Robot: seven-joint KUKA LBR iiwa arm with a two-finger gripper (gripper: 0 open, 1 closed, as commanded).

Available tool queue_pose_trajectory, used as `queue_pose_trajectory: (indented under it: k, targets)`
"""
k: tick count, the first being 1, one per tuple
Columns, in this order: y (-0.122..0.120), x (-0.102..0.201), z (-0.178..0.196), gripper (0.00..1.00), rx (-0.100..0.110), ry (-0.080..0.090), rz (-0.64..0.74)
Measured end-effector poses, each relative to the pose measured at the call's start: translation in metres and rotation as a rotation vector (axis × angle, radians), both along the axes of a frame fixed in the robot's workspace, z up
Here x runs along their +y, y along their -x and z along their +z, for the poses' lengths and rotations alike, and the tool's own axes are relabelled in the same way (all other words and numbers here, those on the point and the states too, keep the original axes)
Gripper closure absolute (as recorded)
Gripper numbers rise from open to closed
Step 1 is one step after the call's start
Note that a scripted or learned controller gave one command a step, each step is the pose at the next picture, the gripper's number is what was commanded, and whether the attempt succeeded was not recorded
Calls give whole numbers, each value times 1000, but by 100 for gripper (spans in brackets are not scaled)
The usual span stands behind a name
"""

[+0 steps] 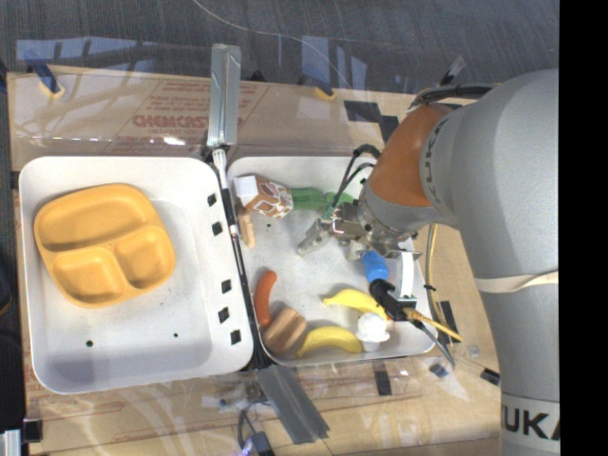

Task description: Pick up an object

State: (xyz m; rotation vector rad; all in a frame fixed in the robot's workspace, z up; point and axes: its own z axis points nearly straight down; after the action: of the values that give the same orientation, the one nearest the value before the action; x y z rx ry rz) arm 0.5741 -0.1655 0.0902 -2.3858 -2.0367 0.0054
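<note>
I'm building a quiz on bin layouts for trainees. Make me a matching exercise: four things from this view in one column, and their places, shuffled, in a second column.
Things:
1. yellow divided tray
2. banana
3. orange-red hot dog
4. tool

Places:
A. right bin, at its near edge
B. over the middle of the right bin
C. left bin
D. right bin, close to its left wall

Pairs: 1-C, 2-A, 3-D, 4-B
</note>
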Motion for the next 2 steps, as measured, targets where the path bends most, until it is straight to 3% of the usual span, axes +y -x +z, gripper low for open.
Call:
queue_pose_trajectory:
  k: [1, 2]
  targets:
    - [-52, -22, 26, 0, -2, 2, -258]
    - [-21, -33, 1, 0, -1, 0, -229]
